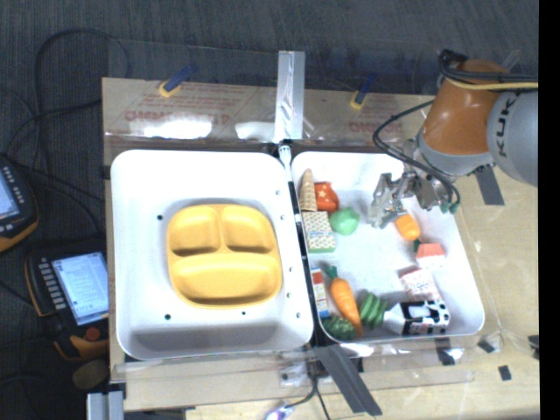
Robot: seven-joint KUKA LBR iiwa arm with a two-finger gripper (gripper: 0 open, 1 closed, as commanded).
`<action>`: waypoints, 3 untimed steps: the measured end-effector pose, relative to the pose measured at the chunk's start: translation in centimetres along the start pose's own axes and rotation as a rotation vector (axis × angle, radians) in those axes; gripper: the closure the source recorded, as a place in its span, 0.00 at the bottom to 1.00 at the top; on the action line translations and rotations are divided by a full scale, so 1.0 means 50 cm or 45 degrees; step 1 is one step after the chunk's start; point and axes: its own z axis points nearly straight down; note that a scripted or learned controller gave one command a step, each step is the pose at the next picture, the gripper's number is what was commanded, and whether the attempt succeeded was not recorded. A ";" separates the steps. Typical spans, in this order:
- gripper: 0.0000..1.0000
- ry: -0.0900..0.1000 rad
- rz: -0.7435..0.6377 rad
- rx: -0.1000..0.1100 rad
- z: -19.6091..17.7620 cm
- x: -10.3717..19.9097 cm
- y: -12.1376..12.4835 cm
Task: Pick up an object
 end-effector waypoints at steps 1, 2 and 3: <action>0.00 0.001 0.000 0.000 0.001 0.000 0.000; 0.00 0.014 -0.099 -0.004 0.027 -0.042 -0.025; 0.00 0.011 -0.090 -0.003 0.023 0.087 -0.074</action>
